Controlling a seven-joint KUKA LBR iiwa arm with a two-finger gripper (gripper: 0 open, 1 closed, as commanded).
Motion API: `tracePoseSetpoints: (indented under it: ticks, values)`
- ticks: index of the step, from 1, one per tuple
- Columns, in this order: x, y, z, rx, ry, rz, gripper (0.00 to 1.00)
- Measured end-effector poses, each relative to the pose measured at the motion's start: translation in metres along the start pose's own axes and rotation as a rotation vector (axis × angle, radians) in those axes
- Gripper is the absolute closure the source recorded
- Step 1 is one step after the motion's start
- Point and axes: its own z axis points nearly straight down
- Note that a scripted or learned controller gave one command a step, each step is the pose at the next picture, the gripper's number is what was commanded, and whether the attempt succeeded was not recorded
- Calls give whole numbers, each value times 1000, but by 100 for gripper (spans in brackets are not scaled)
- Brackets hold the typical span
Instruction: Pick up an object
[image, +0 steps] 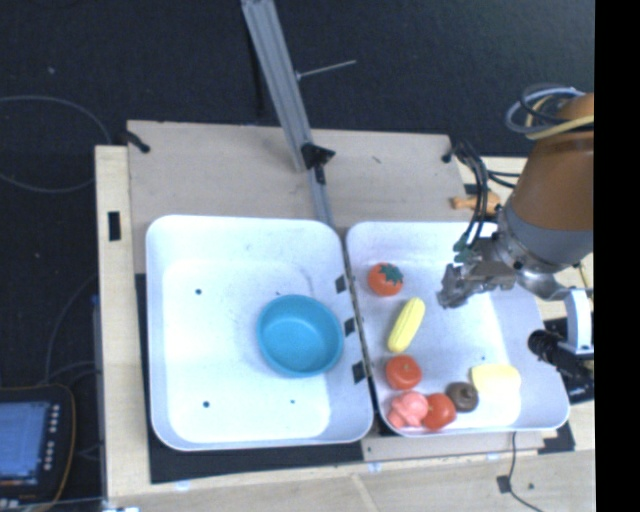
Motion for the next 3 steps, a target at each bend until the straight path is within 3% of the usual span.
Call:
tracePoseSetpoints:
  ticks: [1,2,3]
  values:
    - [54,3,10,2,-1,1,100]
    - [97,21,10,0,-1,1,100]
    - [149,35,33,7,-1,1,100]
